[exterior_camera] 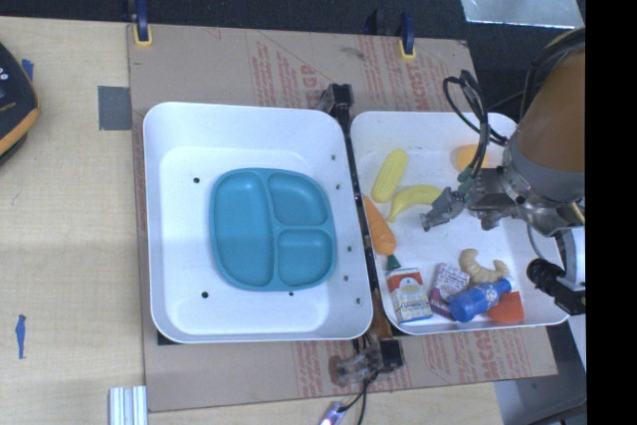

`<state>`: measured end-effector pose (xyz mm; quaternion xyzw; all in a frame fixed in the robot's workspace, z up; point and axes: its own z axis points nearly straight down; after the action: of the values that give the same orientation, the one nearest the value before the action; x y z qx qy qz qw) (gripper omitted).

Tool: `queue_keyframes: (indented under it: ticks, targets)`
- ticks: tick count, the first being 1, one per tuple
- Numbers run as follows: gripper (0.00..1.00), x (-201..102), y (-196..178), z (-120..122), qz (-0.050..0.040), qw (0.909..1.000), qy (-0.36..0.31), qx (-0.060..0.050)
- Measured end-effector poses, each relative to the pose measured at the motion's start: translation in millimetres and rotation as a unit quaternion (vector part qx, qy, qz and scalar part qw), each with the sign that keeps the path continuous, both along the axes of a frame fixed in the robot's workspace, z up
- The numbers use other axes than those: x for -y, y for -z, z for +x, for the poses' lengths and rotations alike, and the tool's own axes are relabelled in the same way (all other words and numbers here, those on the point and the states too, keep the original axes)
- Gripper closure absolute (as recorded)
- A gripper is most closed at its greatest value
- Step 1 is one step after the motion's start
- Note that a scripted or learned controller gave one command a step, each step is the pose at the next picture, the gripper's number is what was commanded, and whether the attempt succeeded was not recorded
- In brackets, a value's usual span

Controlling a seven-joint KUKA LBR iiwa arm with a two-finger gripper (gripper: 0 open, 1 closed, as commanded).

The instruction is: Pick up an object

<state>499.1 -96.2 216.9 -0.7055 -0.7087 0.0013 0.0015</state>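
Note:
My gripper point(466, 216) hangs over the middle of the right bin point(430, 132), its two dark fingers spread apart with nothing between them. One fingertip point(436, 216) lies just right of a yellow banana point(411, 200). A yellow corn cob point(389, 174) sits above the banana, and an orange carrot point(379, 227) lies along the bin's left wall. An orange piece point(465, 155) is partly hidden by the arm's cables. Near the front lie a tan curved piece point(484, 264), a blue bottle point(484, 299) and a small red-and-white carton point(408, 296).
The left bin point(169, 214) holds a blue divided plate point(274, 227). The grey and orange arm point(553, 129) covers the right bin's far right side. A red item point(509, 312) and a small packet point(448, 281) crowd the front corner.

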Motion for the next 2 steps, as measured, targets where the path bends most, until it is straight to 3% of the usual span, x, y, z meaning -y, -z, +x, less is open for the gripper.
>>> queue_keyframes:
  ticks: [1,2]
  targets:
    - [0.0,-44,26,62,-0.0008,1.0,-0.001,0.0]
    - [0.0,-51,25,122,-0.0001,1.0,0.001,0.001]
